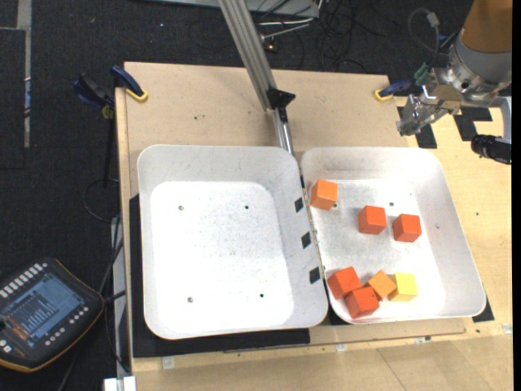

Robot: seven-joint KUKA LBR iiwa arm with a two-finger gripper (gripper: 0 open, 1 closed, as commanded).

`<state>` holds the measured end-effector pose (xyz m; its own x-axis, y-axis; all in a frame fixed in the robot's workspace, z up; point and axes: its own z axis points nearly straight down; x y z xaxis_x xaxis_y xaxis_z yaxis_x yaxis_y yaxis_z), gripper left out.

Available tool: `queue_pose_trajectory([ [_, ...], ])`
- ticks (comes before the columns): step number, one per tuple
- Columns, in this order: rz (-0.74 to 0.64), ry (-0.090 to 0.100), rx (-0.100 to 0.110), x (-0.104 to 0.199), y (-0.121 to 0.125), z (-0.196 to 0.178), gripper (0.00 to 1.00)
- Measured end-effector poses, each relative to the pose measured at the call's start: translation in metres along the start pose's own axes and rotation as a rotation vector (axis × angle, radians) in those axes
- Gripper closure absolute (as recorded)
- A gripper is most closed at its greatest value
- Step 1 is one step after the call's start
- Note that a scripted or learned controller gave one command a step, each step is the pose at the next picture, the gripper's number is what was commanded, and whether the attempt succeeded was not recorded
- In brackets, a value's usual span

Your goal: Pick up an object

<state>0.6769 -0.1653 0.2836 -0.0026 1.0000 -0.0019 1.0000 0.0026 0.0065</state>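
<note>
Nothing has been picked up yet: the pincer is poised well above the blocks; its opening cannot be told.

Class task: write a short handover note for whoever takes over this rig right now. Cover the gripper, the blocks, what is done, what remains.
Gripper: above the bench beyond the right bin's far right corner, holding nothing visible.
Blocks: all six lie in the right bin, the light orange block near its left wall, two red-orange cubes mid-bin, three clustered at the near edge, including the yellow block.
Done: nothing picked.
Left: descend, grasp one, lift.
</note>
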Motion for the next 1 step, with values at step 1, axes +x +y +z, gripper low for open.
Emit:
queue_pose_trajectory([
  [1,-0.004,0.003,0.006,0.0475,0.0021,-0.0008,1.0],
])
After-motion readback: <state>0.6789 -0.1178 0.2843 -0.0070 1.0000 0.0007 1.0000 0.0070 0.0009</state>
